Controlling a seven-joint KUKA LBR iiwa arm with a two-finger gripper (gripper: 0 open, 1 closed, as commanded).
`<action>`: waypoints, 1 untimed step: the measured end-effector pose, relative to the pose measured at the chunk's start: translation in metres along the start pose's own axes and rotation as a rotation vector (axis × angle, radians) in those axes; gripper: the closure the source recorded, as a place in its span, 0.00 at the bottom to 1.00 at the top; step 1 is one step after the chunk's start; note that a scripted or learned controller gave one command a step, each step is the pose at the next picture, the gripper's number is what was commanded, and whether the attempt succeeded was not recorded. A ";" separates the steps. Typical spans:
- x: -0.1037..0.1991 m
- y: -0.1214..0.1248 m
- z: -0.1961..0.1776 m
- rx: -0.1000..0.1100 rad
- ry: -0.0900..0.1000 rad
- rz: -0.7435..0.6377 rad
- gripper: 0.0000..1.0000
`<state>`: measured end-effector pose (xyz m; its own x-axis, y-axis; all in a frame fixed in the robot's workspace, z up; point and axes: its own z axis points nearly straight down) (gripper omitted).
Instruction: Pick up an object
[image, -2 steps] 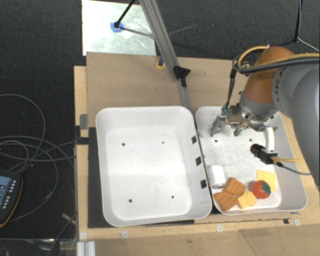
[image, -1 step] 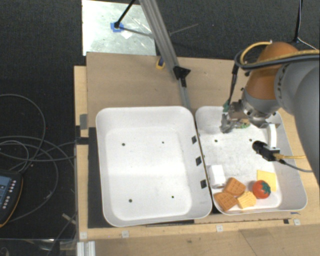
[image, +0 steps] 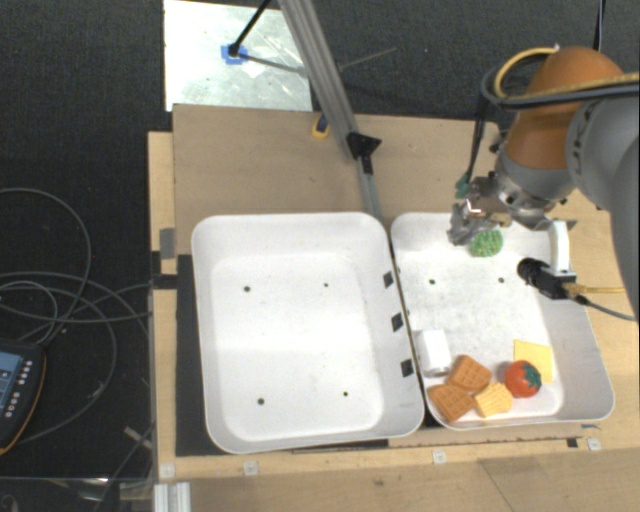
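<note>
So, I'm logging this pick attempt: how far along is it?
Done: the arm has reached into the right bin, and the gripper sits at its far edge beside the green object. In hand: a possible grasp of that piece, though I cannot tell whether it is gripped. Left: lifting it clear. The white block, waffle pieces, tomato and yellow wedge lie untouched at the near end.
</note>
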<state>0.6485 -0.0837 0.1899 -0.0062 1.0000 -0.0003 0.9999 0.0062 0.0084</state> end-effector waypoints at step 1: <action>-0.001 0.008 -0.064 -0.002 -0.001 0.000 1.00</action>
<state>0.6563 -0.0848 0.2537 -0.0062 1.0000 -0.0013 0.9999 0.0062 0.0099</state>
